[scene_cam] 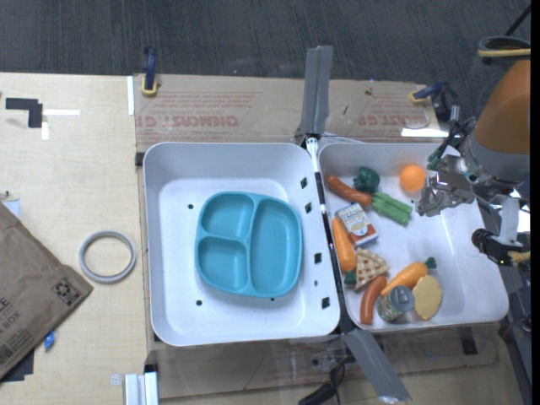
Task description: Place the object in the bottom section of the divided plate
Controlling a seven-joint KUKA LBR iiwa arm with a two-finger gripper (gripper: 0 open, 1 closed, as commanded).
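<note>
From the camera above the bench, the left bin holds a turquoise divided plate with three sections, all bare. The right bin carries a scatter of toy food: an orange ball near the far wall, a dark green leafy piece, a green stalk, a carrot lying aslant, a small carton whose printed label is too small to read, a waffle-patterned wedge, a red sausage, a second carrot, a tin and a pale yellow slice.

The gripper hangs over the right bin's far right part, just beside the orange ball; whether it is open or closed cannot be told, and nothing can be seen in it.

Behind the bins lies cardboard printed in red, upside down; the letters look like "CHEMCO'S", though not surely. On the bench at left sit a tape ring and a brown box marked "BOX".
</note>
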